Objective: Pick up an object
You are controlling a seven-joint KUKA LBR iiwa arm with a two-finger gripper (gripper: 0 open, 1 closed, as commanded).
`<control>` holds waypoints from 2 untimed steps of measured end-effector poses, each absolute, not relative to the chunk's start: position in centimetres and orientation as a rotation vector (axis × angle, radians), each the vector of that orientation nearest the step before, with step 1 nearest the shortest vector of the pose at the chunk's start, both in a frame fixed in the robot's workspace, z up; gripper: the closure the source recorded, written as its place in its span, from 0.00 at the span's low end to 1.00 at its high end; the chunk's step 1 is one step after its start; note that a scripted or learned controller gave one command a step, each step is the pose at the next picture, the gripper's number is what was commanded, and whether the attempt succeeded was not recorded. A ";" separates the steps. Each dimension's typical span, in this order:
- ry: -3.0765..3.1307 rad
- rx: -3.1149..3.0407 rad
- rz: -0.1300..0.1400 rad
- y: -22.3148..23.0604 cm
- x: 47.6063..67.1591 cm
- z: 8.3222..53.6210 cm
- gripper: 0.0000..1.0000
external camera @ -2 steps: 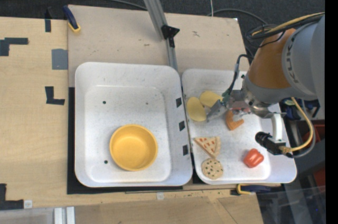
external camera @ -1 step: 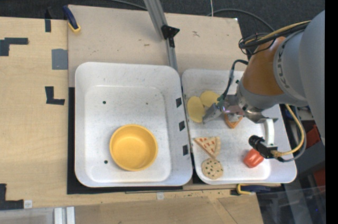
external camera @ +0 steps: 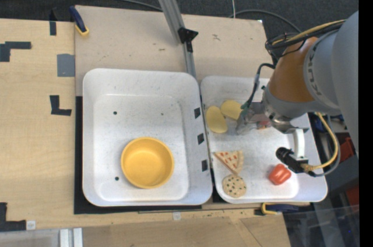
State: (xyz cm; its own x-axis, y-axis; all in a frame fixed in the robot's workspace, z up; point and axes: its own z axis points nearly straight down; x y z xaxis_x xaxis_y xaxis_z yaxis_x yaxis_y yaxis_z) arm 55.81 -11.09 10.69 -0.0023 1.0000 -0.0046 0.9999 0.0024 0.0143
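Note:
In the right bin [external camera: 303,190] lie two pale yellow chip-like pieces: one [external camera: 217,120] near the bin's left wall and another [external camera: 231,108] just right of it. My gripper [external camera: 247,122] is down in this bin, right beside the second yellow piece and touching or almost touching its right edge. A pizza slice [external camera: 229,159] and a round cookie [external camera: 233,186] lie nearer the front of the bin. A small red pepper-like thing [external camera: 279,174] sits at the front right.
The left bin [external camera: 99,94] holds a yellow bowl [external camera: 147,162] at its front. A grey metal pole [external camera: 169,1] slants down from the top to the wall between the bins. Cables [external camera: 291,39] loop behind the arm's orange wrist band [external camera: 289,80].

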 end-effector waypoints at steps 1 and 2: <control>2.220 2.217 0.004 -11.5 55.9 16.9 1.00; 2.220 2.217 0.004 -11.5 56.0 22.2 1.00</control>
